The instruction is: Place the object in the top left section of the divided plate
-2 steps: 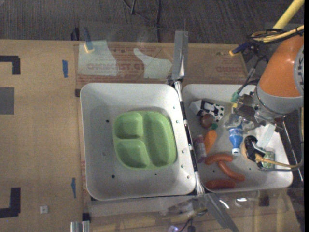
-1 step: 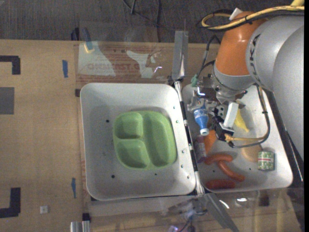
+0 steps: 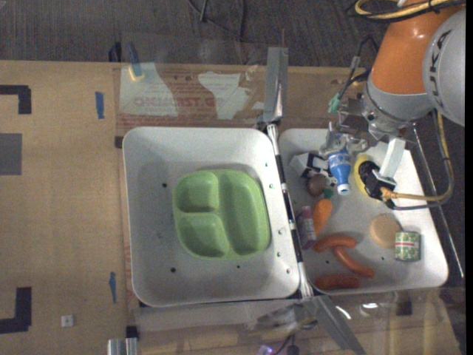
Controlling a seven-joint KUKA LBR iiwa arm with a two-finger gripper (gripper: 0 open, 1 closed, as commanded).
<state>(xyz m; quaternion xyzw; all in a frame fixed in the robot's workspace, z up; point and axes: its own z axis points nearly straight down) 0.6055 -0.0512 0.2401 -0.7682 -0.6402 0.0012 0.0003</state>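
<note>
A green divided plate (image 3: 222, 213) lies in the left bin (image 3: 148, 161), with nothing on it; its top left section (image 3: 198, 192) is small. My gripper (image 3: 335, 149) hangs low over the back of the right bin (image 3: 432, 272). Just beneath and in front of it stands a small blue and white bottle (image 3: 340, 173). Whether the gripper touches the bottle is unclear from this angle.
The right bin also holds a carrot (image 3: 322, 213), a purple item (image 3: 306, 228), three sausages (image 3: 336, 242), a tan bun (image 3: 384, 230), a small can (image 3: 406, 246) and a brown item (image 3: 316, 186). A metal divider (image 3: 284, 198) separates the bins.
</note>
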